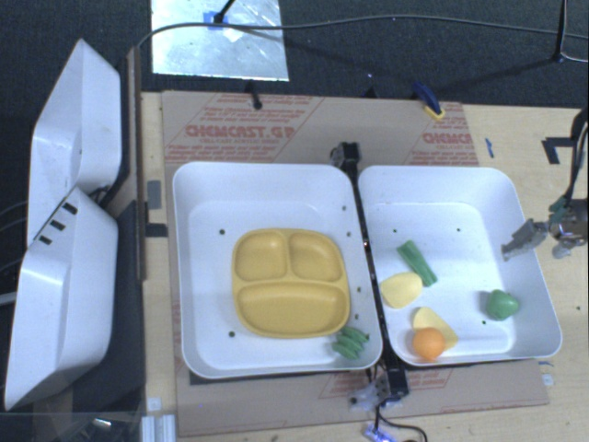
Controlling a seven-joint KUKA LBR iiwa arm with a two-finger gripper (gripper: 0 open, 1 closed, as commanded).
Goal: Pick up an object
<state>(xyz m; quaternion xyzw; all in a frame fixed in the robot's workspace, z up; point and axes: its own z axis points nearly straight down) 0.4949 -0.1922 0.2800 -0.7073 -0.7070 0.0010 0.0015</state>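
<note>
Two shallow white bins are set side by side on the bench [304, 118], so that things can be lifted from one and dropped in the other. The left bin [198, 247] carries a yellow divided plate [290, 282] at its middle and a small green ridged piece [351, 343] by its near right corner. The right bin [515, 201] carries the loose pieces, gathered toward its near edge: a green pod [417, 261], a pale yellow piece [401, 289], an orange ball [428, 343] resting against a yellow wedge [434, 320], and a green rounded piece [502, 304] near the right wall.

The hand [543, 236] is seen at the right rim of the right bin, apart from every piece and gripping nothing; whether its fingers are spread or pressed together cannot be told.

The pod is judged the likeliest target. Its long axis runs diagonally, from the bin's far left toward its near right, and a grip across the narrow width would be called for.
</note>
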